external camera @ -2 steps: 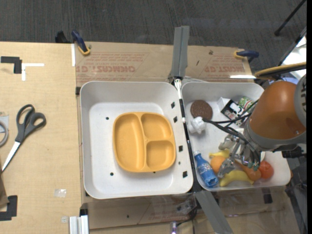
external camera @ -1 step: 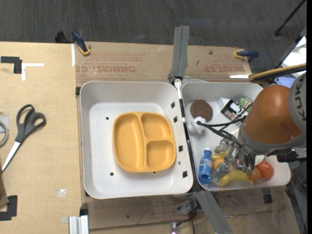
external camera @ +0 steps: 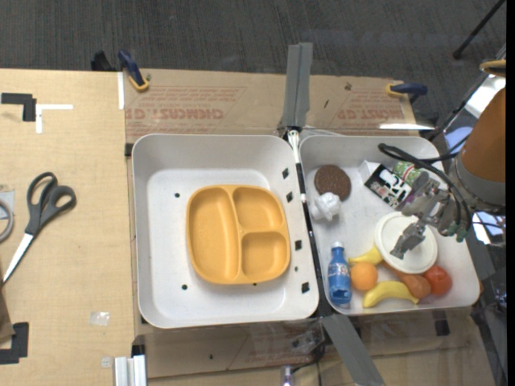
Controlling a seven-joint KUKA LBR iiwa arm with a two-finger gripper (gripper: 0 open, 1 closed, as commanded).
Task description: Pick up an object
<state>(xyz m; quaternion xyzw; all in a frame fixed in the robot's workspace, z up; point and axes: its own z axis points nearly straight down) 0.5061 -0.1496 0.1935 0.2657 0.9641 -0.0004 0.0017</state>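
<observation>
The table (external camera: 64, 296) spreads far to the left of the jaws, partly covered by a cardboard sheet (external camera: 201, 111). On it sit two white bins side by side. The left bin (external camera: 153, 215) lies well to the left of the jaws and holds a yellow divided plate (external camera: 239, 233). The jaws hang over the right bin (external camera: 354, 143). The arm (external camera: 491, 147) comes in from the right, its orange band up and to the right of the jaws, with dark cables looping across between.

The jaws sit low over a white bowl (external camera: 394, 252) in the right half of the right bin, covering its upper right part. Whether they are wide or narrow cannot be told, and nothing shows plainly gripped between them.

Scissors (external camera: 40, 207) lie on the bare table, far left of the jaws. A banana (external camera: 389, 294) lies just below the bowl, toward the bin's near wall. A blue bottle (external camera: 339, 276) lies left and below the jaws, by the bin's left wall. A brown disc (external camera: 331, 181) is up and left of the jaws, with a crumpled white lump (external camera: 326, 206) just beneath it. A black-and-white box (external camera: 389, 185) sits just above the jaws. An orange (external camera: 364, 277) rests between the bottle and the banana. A tomato (external camera: 437, 280) lies below the jaws, slightly right, by the bowl's edge.
</observation>
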